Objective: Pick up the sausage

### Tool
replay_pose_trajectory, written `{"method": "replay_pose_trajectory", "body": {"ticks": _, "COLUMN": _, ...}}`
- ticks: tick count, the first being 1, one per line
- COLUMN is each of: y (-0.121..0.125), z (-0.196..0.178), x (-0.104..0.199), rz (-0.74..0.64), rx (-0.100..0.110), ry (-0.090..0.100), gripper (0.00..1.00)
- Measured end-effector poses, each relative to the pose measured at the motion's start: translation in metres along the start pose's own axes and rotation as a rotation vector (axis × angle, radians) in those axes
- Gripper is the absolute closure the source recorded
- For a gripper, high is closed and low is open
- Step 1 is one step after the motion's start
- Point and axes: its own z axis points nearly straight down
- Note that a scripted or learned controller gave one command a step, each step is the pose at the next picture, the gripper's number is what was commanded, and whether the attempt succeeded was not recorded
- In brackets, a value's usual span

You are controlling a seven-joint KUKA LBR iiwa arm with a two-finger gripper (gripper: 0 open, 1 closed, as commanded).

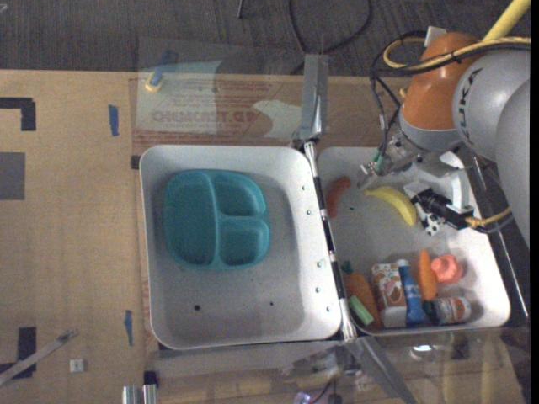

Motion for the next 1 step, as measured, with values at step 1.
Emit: {"method": "replay_pose_trajectory", "body": {"ticks": 1, "y": -0.0005, "z": 0.0007, "x": 0.0011, "rz": 0.0, "rx": 0.004, "ry": 0.004, "gripper": 0.0}}
